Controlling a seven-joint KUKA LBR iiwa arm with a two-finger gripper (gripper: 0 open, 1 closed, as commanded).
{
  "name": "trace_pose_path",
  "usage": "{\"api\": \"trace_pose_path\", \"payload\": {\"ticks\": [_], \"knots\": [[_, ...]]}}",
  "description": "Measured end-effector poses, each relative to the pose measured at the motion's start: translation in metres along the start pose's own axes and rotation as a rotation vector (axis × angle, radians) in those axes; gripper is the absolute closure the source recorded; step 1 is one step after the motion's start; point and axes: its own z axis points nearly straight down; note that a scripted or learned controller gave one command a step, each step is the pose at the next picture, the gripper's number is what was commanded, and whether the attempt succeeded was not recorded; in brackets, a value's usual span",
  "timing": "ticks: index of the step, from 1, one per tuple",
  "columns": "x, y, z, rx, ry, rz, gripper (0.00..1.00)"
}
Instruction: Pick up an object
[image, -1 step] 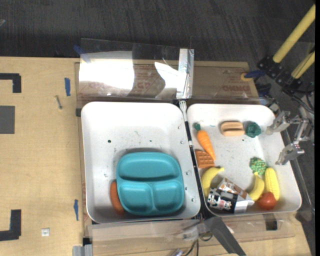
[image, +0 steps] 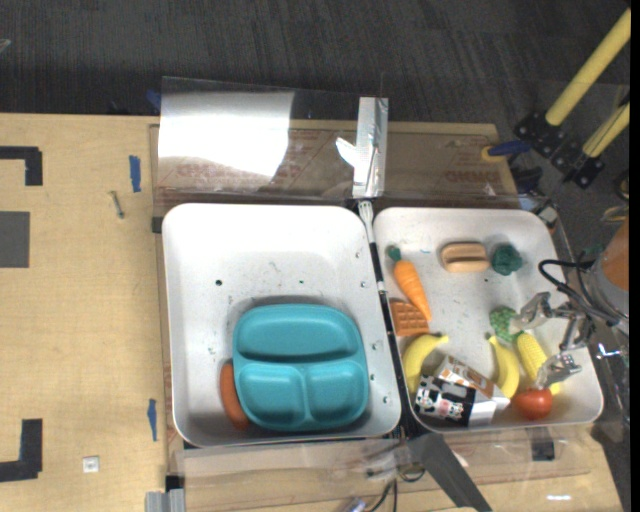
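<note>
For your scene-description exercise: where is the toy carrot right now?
The carrot lies in the right bin, near its left wall, just above the waffle piece and left of the hot dog bun.

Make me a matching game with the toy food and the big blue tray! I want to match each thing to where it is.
Things:
1. teal tray
2. carrot
3. tomato
4. hot dog bun

Places:
A. right bin, near corner, beside the gripper
B. right bin, far end
C. left bin
D. right bin, along the wall next to the left bin

Pairs: 1-C, 2-D, 3-A, 4-B
</note>
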Motion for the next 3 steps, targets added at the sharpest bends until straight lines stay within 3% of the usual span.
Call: {"api": "trace_pose_path", "payload": {"ticks": [1,2,3], "knots": [[-0.011,0.063,0.035,-0.004,0.001,0.023,0.0],[-0.005,0.11,0.034,-0.002,0.001,0.053,0.0],[-0.006,0.11,0.023,-0.001,-0.002,0.051,1.0]]}}
